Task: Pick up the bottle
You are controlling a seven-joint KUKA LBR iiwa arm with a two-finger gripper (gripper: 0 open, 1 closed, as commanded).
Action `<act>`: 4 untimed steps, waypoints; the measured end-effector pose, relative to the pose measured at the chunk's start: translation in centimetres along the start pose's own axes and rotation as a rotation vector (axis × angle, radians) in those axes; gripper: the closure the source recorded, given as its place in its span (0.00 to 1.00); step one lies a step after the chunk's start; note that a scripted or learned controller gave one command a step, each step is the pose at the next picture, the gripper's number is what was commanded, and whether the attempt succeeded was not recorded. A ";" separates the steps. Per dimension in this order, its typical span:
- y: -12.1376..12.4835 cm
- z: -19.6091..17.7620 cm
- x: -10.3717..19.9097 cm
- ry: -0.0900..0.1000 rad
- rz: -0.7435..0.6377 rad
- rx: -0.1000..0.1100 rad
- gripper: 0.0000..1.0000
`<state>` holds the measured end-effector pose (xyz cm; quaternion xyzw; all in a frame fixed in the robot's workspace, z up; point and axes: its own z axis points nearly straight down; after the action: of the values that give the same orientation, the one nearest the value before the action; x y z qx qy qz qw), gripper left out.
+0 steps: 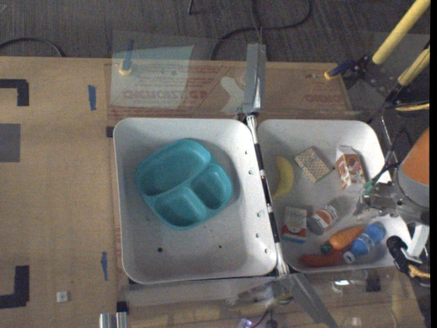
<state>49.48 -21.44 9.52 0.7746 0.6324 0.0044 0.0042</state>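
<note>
Blue bottle [364,242] lies flat, cap lower-left.

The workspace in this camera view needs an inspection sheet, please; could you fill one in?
Surface: cardboard-covered bench bearing left bin and right bin.
Job's things: blue bottle lying near right bin's front right corner, beside an orange carrot.
Clutter: teal divided tray in left bin; banana, small boxes and packets in right bin.
Grippers: gripper over right bin's right side; finger state unclear.
Cables: black cables on floor behind.
Surroundings: yellow-handled tool at back right.
</note>
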 end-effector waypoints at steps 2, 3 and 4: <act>-0.6 0.5 0.4 0.016 0.094 -0.001 0.00; -0.7 0.0 -0.4 0.003 0.101 0.000 1.00; -1.0 -1.8 0.0 -0.002 -0.074 0.014 1.00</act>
<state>48.45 -21.27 11.32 0.7508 0.6605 -0.0007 -0.0003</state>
